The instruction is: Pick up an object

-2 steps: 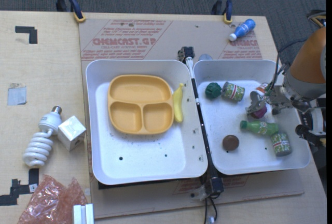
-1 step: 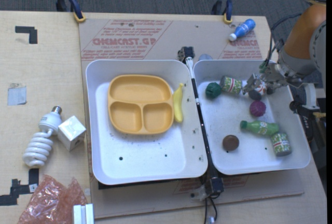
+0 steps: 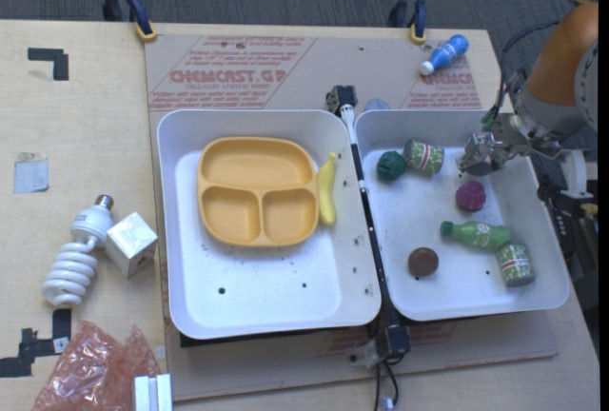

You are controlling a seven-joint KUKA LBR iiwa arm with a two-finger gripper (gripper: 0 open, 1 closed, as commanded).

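A grey robot arm with an orange band reaches in over the far right corner of the right bin (image 3: 542, 300), its tool (image 3: 479, 157) low above the white floor; whether the tool is wide or narrow cannot be told from this angle, and nothing is seen held in it. Just below the tool lies a purple ball (image 3: 470, 197), the nearest object to it. To the tool's left sit a small can with a green label (image 3: 423, 156) and, beyond that, a dark green ball (image 3: 391, 166). Further below the tool, past the purple ball, a green bottle (image 3: 478, 232) lies on its side, with a second green-labelled can (image 3: 515, 264) and a brown ball (image 3: 422, 261) nearer the front rim. Well to the tool's left, the left bin (image 3: 190, 304) holds a yellow divided tray (image 3: 257, 190) with a banana (image 3: 327, 191) beside it. A blue and white bottle (image 3: 444, 54) rests on the tabletop (image 3: 76, 124) above the tool; a light bulb (image 3: 76, 252) and white cube (image 3: 131, 241) lie far left.
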